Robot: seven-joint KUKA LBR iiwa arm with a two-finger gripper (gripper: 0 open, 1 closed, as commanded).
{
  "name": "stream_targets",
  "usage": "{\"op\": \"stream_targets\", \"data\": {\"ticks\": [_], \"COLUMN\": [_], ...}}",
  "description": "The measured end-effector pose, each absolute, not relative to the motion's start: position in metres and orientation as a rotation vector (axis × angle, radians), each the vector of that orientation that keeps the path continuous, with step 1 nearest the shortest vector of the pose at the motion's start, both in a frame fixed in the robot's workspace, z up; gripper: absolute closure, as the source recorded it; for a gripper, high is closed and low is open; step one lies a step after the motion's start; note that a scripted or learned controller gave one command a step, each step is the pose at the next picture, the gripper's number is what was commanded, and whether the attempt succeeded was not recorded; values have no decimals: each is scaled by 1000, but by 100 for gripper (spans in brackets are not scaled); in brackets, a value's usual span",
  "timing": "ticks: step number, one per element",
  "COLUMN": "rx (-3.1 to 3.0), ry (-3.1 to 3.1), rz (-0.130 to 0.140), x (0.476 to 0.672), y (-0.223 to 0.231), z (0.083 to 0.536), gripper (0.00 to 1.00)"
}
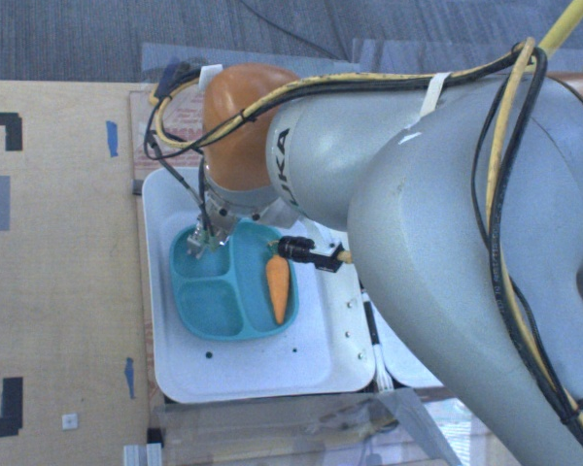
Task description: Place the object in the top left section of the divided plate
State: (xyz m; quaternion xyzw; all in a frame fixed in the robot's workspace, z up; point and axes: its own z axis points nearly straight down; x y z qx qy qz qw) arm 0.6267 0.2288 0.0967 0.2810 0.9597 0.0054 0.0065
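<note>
A teal divided plate (210,309) lies in the left white bin (243,372). An orange carrot (278,289) rests lengthwise in the plate's right section. My gripper (203,242) hangs low over the plate's top left section, at the plate's upper left rim. The orange wrist band and grey arm hide the gripper's upper part and the plate's top edge. What sits beneath the gripper tip in that section is too small and shaded to make out.
A black plug on a cable (305,251) juts out beside the carrot's top. The right bin (408,369) is mostly covered by the arm. A wooden board (58,260) with black marks and blue tape lies to the left.
</note>
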Motion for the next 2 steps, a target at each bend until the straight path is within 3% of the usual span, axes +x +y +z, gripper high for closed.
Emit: {"op": "stream_targets", "data": {"ticks": [1,2], "rx": [876,776], "ry": [3012,3034], "rz": [4,10], "x": [659,596], "y": [228,209], "z": [158,100], "gripper": [100,100]}}
